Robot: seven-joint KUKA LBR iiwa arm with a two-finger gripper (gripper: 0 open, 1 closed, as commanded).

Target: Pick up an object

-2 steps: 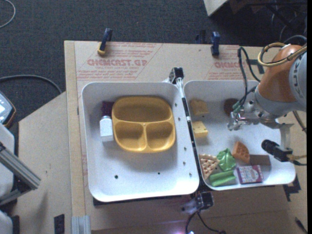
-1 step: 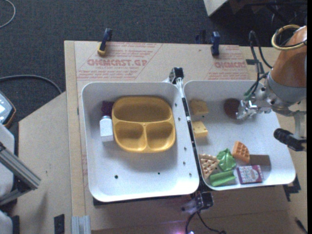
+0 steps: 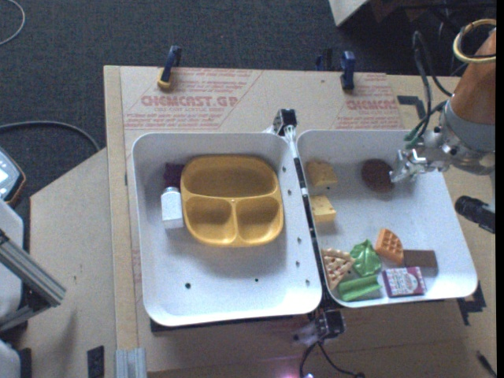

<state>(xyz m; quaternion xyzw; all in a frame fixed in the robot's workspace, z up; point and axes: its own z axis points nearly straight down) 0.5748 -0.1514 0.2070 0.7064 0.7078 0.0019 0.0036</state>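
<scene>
Over the right bin point(image 3: 453, 235), the claw point(image 3: 403, 166) hangs just beside a dark brown patty point(image 3: 377, 175); whether its fingers are apart or together cannot be told. Nothing visibly sits between them. A yellow tray point(image 3: 231, 199) lies in the left bin point(image 3: 150, 211).

Red print "CHEMCAST GP" on the brown board point(image 3: 236, 101) under the bins; repeated at right, partly hidden; small box's point(image 3: 403, 281) label unreadable
</scene>
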